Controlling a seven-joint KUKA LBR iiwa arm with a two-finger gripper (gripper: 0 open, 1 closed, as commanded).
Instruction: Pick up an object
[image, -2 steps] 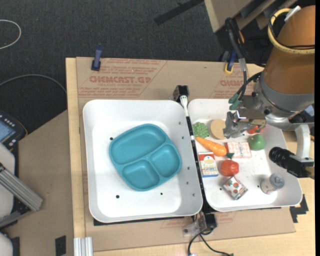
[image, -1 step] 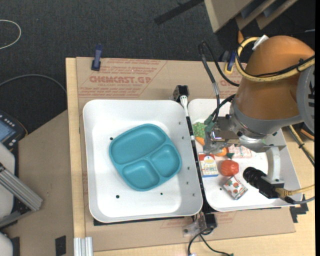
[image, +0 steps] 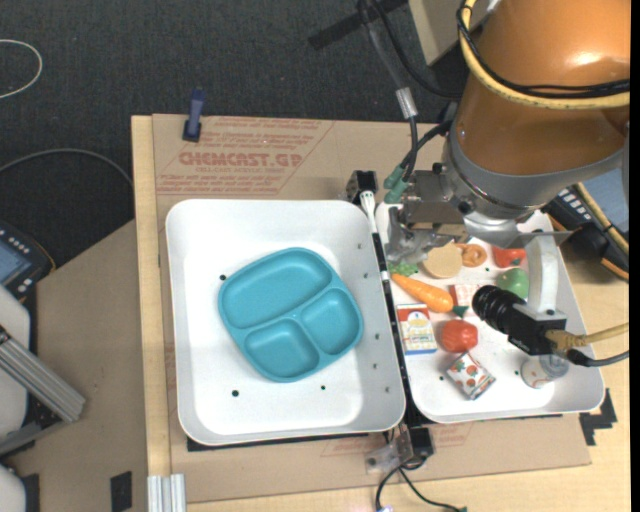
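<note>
The claw (image: 415, 240) hung low over the right bin's (image: 570, 395) far corner, just beside a carrot (image: 424, 292). Whether it was spread or pinched, I cannot tell. A blue tray (image: 288, 313) lay in the left bin (image: 195, 300).

arm (image: 545, 70) | one, bulky rounded shell | upper section glossy orange with pale highlights | thin yellow-and-black seam line curving across the orange | lower wrist ring (image: 500, 185) grey, smooth | metal block with small fittings under the ring | black cables (image: 395, 60) running off the top left side | green connector at cable end
</note>
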